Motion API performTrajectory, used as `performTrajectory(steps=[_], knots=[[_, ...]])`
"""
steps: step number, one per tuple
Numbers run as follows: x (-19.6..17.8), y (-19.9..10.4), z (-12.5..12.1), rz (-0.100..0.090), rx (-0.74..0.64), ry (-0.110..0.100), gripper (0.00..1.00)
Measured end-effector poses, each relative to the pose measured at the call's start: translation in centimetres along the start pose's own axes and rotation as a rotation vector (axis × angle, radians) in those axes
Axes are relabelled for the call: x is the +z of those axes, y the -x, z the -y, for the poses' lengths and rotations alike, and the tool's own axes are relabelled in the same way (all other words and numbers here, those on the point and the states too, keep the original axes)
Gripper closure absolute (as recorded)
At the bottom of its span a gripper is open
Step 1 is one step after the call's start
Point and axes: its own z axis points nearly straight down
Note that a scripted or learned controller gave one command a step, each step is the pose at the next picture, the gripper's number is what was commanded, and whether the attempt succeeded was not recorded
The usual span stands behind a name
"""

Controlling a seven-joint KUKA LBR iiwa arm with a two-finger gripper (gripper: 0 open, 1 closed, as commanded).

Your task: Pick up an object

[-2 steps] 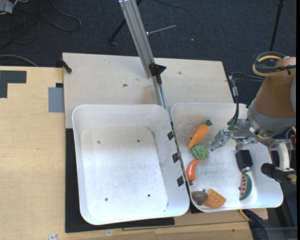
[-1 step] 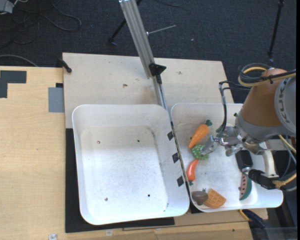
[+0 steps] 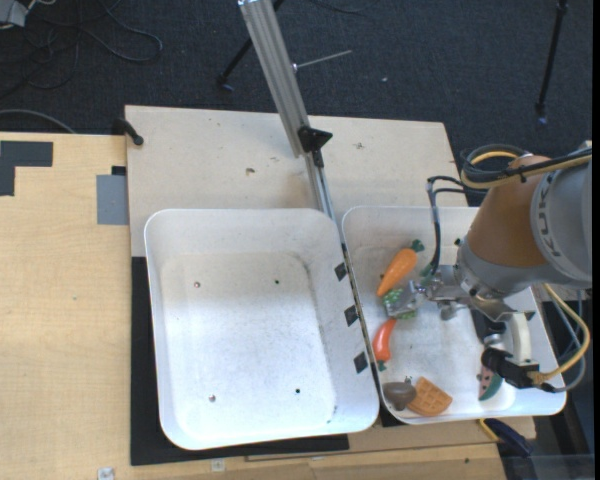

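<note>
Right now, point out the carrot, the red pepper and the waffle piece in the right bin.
carrot [image 3: 398,270]: camera view, middle of its orange body.
red pepper [image 3: 383,341]: camera view, middle of its red body.
waffle piece [image 3: 431,399]: camera view, centre of its gridded face.

Orange carrot toy [image 3: 397,270] lying tilted in right bin [image 3: 372,226], red pepper [image 3: 383,340] just below

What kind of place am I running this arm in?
Most likely a robotics lab test bench, not a home or factory line. Two shallow white plastic bins sit on a pale wooden bench, a bare aluminium camera mast rises behind, and loose black cables trail over dark carpet.
</note>
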Motion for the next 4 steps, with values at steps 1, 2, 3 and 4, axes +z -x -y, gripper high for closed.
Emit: performTrajectory(steps=[1, 2, 3, 4], knots=[[-1.2, 0.2, -0.1, 0.001, 0.005, 0.003, 1.0], [-7.2, 1.0, -0.5, 0.003, -0.001, 0.002, 1.0], [-12.7, 1.8, 0.2, 0.003, 0.002, 0.002, 1.0], [-15.4, 1.9, 0.2, 0.002, -0.002, 0.0, 1.0]])
